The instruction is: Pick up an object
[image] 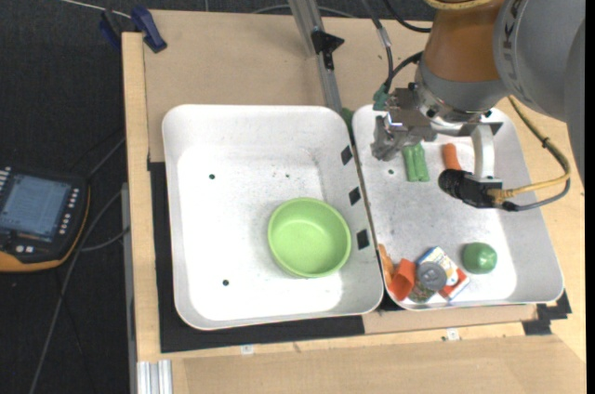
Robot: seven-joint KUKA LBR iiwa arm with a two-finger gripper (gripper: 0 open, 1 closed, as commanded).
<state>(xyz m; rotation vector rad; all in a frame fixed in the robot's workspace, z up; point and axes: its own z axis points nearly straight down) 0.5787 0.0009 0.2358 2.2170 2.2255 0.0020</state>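
My gripper (389,141) hangs over the far left part of the right bin (535,225), close to the wall between the bins. Just right of it a green cylinder (416,164) lies on the bin floor, and an orange piece (451,156) lies a little further right, partly under the arm. A green ball (480,257) rests near the front right. At the bin's front edge sits a cluster of an orange scrap (403,275), a grey round thing (429,275) and a blue, white and orange packet (452,269). A light green bowl (309,237) stands in the left bin (200,160).
A black part (465,188) with a yellow cable juts from the wrist above the right bin's middle. A slanted metal pole (302,2) rises behind the bins. Black clips (354,194) sit on the wall between the bins. A handheld pendant (37,216) lies off the bench at left.
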